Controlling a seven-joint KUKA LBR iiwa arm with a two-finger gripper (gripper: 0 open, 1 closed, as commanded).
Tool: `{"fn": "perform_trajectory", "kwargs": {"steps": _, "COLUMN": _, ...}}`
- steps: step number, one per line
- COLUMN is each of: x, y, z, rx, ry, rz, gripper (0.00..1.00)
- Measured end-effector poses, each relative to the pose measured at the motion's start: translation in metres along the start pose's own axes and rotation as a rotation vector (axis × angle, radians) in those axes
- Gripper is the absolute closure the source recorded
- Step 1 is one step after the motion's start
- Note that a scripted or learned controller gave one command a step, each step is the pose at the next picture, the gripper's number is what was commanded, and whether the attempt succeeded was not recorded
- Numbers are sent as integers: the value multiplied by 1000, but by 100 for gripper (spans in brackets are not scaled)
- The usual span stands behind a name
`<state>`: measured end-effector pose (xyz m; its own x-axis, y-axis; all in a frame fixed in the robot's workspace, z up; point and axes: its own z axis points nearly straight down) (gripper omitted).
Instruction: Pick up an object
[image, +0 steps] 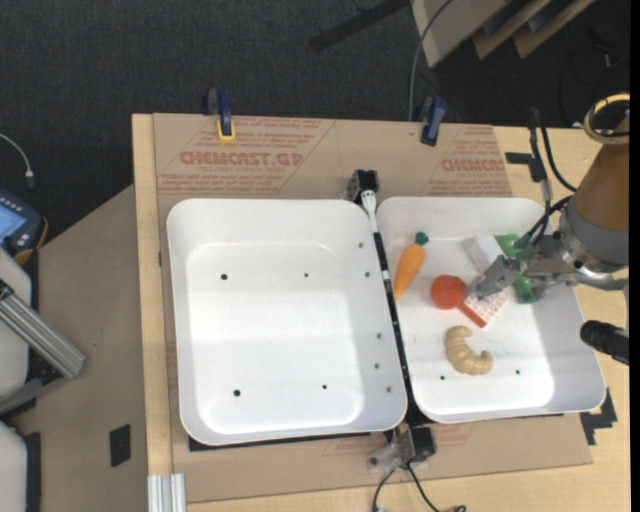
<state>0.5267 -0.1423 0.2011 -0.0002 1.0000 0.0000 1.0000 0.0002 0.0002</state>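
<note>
The right bin (560, 385) holds an orange carrot (409, 268) with a green top near its left wall. A red round object (449, 291) lies beside it and a tan croissant (468, 353) sits nearer the front. A small white and red box (474, 310) lies right of the red object. A green object (512, 244) peeks out behind the arm. My gripper (500, 278) hangs low over the white and red box and the green object, reaching in from the right. Its body hides part of the green object.
The left bin (200, 230) sits beside the right one, with a black divider rail (383, 290) between them. Blue clamps (221, 108) (433, 118) hold the cardboard board at the back. Cables run past the arm at the right.
</note>
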Motion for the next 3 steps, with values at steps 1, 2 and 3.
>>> {"fn": "perform_trajectory", "kwargs": {"steps": 1, "x": 48, "y": -23, "z": 121, "rx": 1, "ry": 2, "rz": -1, "gripper": 0}}
{"fn": "perform_trajectory", "kwargs": {"steps": 2, "x": 45, "y": -21, "z": 106, "rx": -3, "ry": -1, "rz": 2, "gripper": 100}}
{"fn": "perform_trajectory", "kwargs": {"steps": 3, "x": 121, "y": 48, "z": 10, "rx": -15, "ry": 1, "rz": -10, "gripper": 100}}
